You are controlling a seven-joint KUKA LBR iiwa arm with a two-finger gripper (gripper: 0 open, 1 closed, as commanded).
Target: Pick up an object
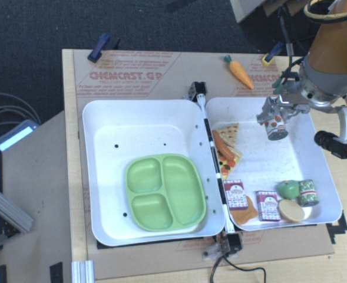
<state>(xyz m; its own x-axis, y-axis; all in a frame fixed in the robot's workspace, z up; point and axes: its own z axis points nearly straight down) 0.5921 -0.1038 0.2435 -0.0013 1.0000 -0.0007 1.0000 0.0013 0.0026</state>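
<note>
A: Where does the pick stand?

B: Well along, I judge. The arm [332,46] reaches in over the right bin [314,158], and its claw [274,118] is clamped on a small can [277,128]. The can sits between the fingers, tilted, and looks to hang above the bin floor near the far end, apart from everything else. I cannot tell for sure that it is clear of the floor. If it is, what is left is to carry it away without a slip.

A: And the rest?

B: Untouched, by the look of it. The left bin [102,158] bears a green tray [164,192] with three compartments. In the right bin, a pizza slice [226,135] lies by the divider; along the near edge sit two small red cartons [237,194], a green lump [288,188], a second little can [308,193] and a pale disc [291,211]. A toy carrot [240,72] lies on the counter [132,69] beyond the bins.

A: Any writing?

B: Largest first: the counter sheet is printed in red, "CHEMCAST G.P" by my reading, repeated across it. The smaller lines beneath are too fine to read. The held can has red marks on its label, and the cartons carry labels too, none legible.
</note>
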